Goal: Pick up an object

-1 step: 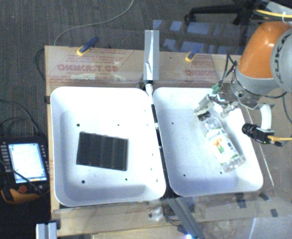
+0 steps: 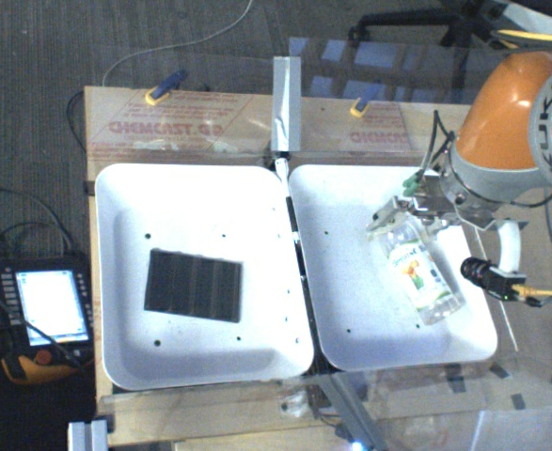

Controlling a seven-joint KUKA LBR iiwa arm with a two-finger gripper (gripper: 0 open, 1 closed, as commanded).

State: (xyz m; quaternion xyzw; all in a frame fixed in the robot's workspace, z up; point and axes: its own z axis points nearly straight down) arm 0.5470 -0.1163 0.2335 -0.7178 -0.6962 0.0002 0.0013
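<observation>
A clear plastic bottle (image 2: pixel 421 275) with a white, orange and green label lies on its side in the right bin (image 2: pixel 351 336), its length running from upper left to lower right. My gripper (image 2: pixel 403 210) hangs below the orange wrist band, right over the bottle's upper end and low in the bin. The gripper body hides where it meets the bottle. A flat black rectangular pad (image 2: pixel 193 286) lies in the middle of the left bin (image 2: pixel 125 346).
The arm's orange and grey wrist (image 2: pixel 506 125) looms over the right bin's far right corner. A black cable connector (image 2: pixel 487 275) sticks out by the right rim. A handheld pendant (image 2: pixel 40 308) sits on the floor left of the bench.
</observation>
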